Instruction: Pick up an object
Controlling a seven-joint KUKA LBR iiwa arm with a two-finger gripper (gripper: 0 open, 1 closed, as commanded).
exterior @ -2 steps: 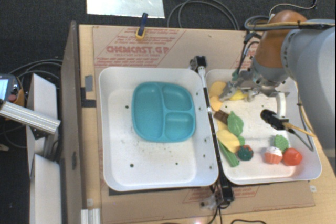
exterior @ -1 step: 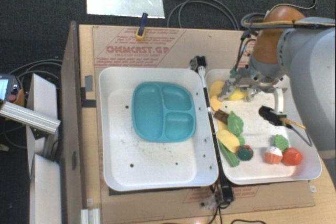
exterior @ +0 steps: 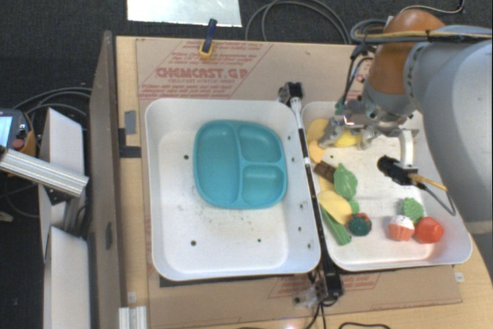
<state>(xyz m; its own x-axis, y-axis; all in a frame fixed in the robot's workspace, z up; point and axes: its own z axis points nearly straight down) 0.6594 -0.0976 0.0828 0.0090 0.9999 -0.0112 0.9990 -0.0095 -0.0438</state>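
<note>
My gripper (exterior: pixel 348 133) is low in the back left part of the right bin (exterior: pixel 454 246). Its fingers stand open on either side of a yellow toy food (exterior: pixel 347 141), and nothing is lifted. Another yellow piece (exterior: pixel 316 133) lies just left of it by the bin wall. Nearer the front lie a brown piece (exterior: pixel 323 168), a green leafy piece (exterior: pixel 346 182), a yellow banana-like piece (exterior: pixel 335 206) and a dark teal round piece (exterior: pixel 359 224).
The left bin (exterior: pixel 173 243) holds a teal divided plate (exterior: pixel 239 164). At the right bin's front right sit a green piece (exterior: pixel 413 208), a white and red cupcake (exterior: pixel 400 228) and a red tomato (exterior: pixel 429 229). The grey arm (exterior: pixel 454 104) covers the back right.
</note>
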